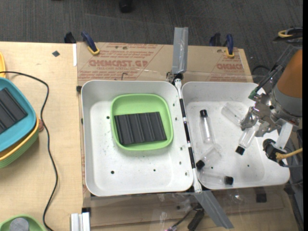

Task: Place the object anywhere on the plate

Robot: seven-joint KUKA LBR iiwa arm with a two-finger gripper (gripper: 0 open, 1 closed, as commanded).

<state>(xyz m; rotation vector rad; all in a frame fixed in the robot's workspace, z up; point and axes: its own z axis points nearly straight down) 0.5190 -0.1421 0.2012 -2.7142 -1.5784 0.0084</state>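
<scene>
A green square plate sits in the left bin and carries a black ribbed slab. Several clear vials with black caps lie in the right bin. One vial lies upright in the view near the bin's left side. Another lies toward the back, and a third lies near the front left. My gripper hangs low at the bin's right side. Just below and left of it a tilted vial points its black cap toward the front.
A loose black cap rests near the right bin's front wall. The divider between the bins runs front to back. Stacked teal and yellow trays and a black cable lie on the wooden bench at left.
</scene>
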